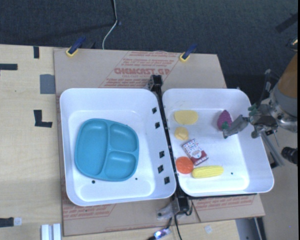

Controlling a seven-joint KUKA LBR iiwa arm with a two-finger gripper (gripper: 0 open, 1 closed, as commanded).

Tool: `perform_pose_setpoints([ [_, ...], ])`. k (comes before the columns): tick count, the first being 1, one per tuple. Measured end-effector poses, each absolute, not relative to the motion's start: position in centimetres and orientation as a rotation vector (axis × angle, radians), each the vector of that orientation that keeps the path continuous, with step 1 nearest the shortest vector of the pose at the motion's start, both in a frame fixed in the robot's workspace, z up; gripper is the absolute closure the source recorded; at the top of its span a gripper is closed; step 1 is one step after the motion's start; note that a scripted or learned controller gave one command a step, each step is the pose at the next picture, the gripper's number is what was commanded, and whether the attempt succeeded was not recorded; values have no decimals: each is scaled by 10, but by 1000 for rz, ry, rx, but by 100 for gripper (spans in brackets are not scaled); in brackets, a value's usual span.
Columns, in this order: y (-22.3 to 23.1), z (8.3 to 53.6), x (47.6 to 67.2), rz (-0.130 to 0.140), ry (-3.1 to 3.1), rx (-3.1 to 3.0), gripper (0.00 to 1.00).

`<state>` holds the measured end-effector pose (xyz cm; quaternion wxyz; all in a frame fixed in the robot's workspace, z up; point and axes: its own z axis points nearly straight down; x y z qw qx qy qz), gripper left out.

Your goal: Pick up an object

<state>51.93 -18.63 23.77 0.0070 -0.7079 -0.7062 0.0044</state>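
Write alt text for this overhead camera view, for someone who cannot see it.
A robot gripper hovers at the right bin's edge beside a purple toy, with yellow and orange toy foods and a small red packet nearby. The left bin holds a blue divided plate.

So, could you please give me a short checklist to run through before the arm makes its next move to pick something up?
1. Gripper over the right bin: ok, it sits above the bin's right part.
2. Nothing caught between the fingers already: ok, none visible there.
3. A target close by: ok, the purple object lies just left of the gripper.
4. Target free of neighbours: ok, the purple object lies apart from the yellow piece further left.
5. Finger opening wide enough: cannot tell from this angle.
6. Crowded spots flagged: not ok, the orange ball touches the corn and the red and white packet.
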Motion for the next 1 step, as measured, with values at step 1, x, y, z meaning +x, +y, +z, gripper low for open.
perform_pose_setpoints([
  [1, -186, 243, 522, 6, -2219, -2216, 0],
])
